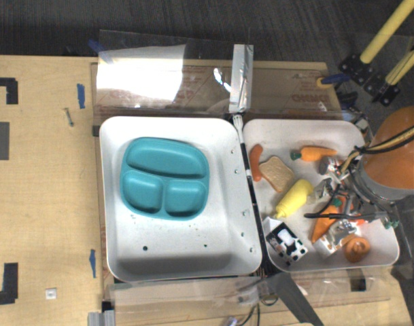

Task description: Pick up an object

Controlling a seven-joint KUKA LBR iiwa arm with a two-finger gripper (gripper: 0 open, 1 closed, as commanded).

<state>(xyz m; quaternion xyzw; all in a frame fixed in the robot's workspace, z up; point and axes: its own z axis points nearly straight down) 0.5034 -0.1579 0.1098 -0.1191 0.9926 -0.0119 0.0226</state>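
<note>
The arm (390,161) shows a broad orange band above a grey wrist ring. Black cables run over it. Its end effector (336,202) is a tangle of dark metal parts and thin wires.

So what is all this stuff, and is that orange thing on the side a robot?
Yes. The orange and grey shape is a robot arm, and one camera looks down on it from above. Its gripper, the part that grabs, hangs low over the right white bin. That bin holds toy food: a yellow banana, a slice of bread, a carrot and a black and white block. The left white bin holds a teal tray. Wires hide what it has grabbed, if anything.
</note>
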